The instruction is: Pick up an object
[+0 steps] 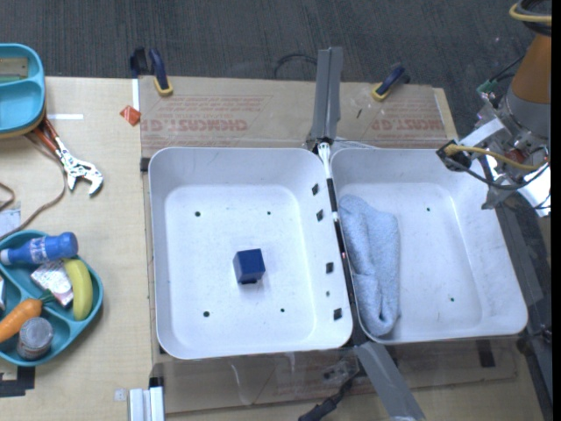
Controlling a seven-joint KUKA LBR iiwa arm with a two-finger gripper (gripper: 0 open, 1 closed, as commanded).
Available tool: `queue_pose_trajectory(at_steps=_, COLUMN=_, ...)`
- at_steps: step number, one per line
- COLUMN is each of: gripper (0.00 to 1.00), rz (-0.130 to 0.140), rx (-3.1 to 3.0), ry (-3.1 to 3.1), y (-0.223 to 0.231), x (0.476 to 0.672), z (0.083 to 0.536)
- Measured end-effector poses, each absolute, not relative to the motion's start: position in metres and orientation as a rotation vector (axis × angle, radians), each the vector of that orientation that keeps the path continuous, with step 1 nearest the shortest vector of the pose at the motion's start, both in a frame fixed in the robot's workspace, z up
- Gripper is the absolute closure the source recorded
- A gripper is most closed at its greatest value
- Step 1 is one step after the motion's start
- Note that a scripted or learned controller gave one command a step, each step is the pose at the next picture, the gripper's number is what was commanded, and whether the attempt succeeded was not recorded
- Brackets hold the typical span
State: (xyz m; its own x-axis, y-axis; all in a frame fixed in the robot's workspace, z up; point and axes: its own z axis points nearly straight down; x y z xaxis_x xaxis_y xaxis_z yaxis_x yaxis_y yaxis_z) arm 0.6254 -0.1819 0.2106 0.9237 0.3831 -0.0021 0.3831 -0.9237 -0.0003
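Blue cube (250, 266) sits in your left bin (175, 235), grey towel (372, 266) in the right bin (465, 261); both lie well left of the arm (526, 103). Can't tell the fingers' state.

A robotics lab: clamped cardboard bench (263, 112), twin white bins (175, 235), wrench (79, 174).

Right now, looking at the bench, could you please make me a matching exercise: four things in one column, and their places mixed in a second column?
Things:
1. blue block
2. grey towel
3. banana
4. wrench

Places:
A. on the blue tray
B. in the left bin
C. on the bench top, outside the bins
D. in the right bin

Pairs: 1-B, 2-D, 3-A, 4-C
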Motion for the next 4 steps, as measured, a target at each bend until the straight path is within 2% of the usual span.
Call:
queue_pose_trajectory(at_steps=1, gripper=0.00, rz=-0.003, rx=3.036, ry=0.807, y=-0.223, x=0.614, z=0.233)
queue_pose_trajectory(at_steps=2, gripper=0.00, rz=-0.007, rx=2.890, ry=1.239, y=-0.193, x=0.630, z=0.172)
queue_pose_trajectory(at_steps=3, gripper=0.00, rz=-0.004, rx=3.014, ry=0.887, y=-0.207, x=0.607, z=0.250)
queue_pose_trajectory(at_steps=4, gripper=0.00, rz=-0.008, rx=2.933, ry=1.131, y=-0.103, x=0.598, z=0.150)
